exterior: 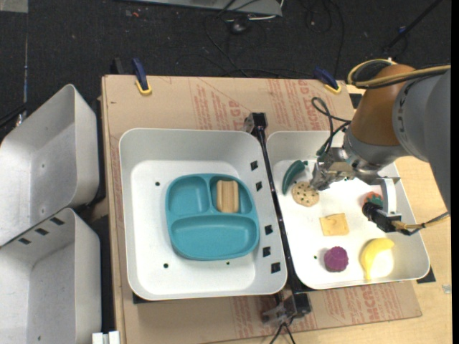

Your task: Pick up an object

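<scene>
My arm (401,120) reaches in over the tabletop (208,102), which carries two white bins side by side. The left bin (143,192) holds a teal divided tray (208,228) with a tan block (228,196) in its upper right compartment. In the right bin (416,264), my jaws (320,180) hover just above the chocolate-chip cookie (305,193), beside a teal curved piece (292,173); whether they are open or closed I cannot tell. Nearer the front lie a banana (376,255), a yellow cracker (334,225) and a purple ball (335,259).
</scene>
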Robot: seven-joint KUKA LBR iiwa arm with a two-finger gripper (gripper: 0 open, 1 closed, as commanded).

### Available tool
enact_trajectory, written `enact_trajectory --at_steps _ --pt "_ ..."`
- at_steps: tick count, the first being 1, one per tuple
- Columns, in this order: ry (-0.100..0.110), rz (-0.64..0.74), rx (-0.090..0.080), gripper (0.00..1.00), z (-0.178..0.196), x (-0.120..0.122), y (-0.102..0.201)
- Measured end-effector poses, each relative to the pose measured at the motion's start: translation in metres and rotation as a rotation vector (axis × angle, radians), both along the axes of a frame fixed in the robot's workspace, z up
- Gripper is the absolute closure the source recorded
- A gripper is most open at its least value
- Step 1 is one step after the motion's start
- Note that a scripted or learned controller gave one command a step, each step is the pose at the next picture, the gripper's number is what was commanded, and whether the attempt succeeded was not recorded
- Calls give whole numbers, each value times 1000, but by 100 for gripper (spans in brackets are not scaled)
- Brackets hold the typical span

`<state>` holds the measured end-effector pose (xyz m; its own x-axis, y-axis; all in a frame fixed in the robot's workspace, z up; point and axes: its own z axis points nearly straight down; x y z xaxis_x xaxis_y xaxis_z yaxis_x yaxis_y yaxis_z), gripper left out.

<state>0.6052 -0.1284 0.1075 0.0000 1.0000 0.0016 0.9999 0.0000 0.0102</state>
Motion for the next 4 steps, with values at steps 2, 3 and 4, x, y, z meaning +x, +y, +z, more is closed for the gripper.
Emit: enact_trajectory --at_steps 2,3,4 --pt "5 3 -3 100 95 9 0" --pt "4 4 -3 100 148 11 0" --pt "11 6 0 100 154 -3 48"
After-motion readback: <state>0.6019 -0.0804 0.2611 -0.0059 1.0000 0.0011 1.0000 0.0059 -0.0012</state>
